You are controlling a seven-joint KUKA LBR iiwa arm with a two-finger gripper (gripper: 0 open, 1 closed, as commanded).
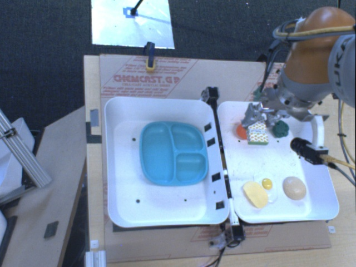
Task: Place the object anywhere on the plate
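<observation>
A blue plate (172,153) with three compartments is lying flat in the left bin (119,166), one large section along its left side and two smaller ones stacked on its right. The arm (317,49) is reaching in over the right bin (322,204), its orange band showing at the top right, and the gripper (255,117) is hanging low over the bin's upper part. Directly at the fingertips, a small block with a green-and-white checked face (258,134) is sitting on the bin floor; whether the fingers are closed on it or merely hovering over it cannot be told from this angle. Just left of the block, an orange-red rounded piece (241,131) is peeking out, touching or nearly touching it, and a dark green lump (280,129) is lying just to its right. Well apart, along the bin's lower part, a yellow flat wedge (255,194) is resting beside a small yellow ball (267,183), with a tan egg-shaped object (294,188) lying further right.
</observation>
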